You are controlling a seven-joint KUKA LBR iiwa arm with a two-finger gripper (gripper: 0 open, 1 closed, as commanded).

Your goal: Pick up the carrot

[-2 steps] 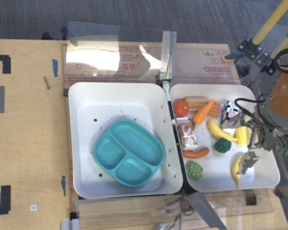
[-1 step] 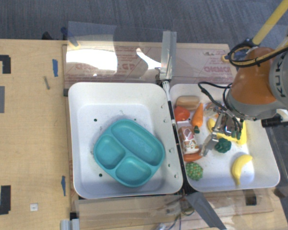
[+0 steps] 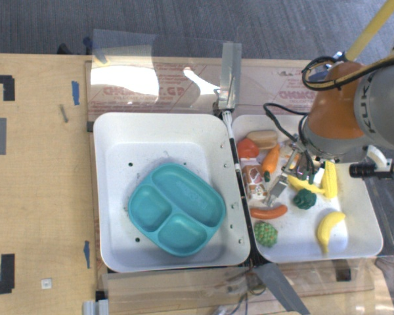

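Observation:
The carrot (image 3: 271, 159), small and orange, lies tilted in the upper left part of the right bin (image 3: 361, 241), between a red tomato (image 3: 247, 148) and my gripper (image 3: 284, 180). The gripper reaches down just to the right of the carrot and slightly lower, its metal tip pointing toward the bin's left side. Nothing is seen held in it. The grey arm with its orange band (image 3: 335, 110) comes in from the upper right and hides part of the bin's back corner.
The right bin also holds a tan bun (image 3: 262, 138), a wrapped snack (image 3: 253, 179), a red sausage (image 3: 269, 210), a green knobbly item (image 3: 265, 233), a dark green piece (image 3: 305, 199), corn (image 3: 329, 179) and a banana (image 3: 329, 228). A teal divided plate (image 3: 177, 207) sits in the left bin (image 3: 118, 143).

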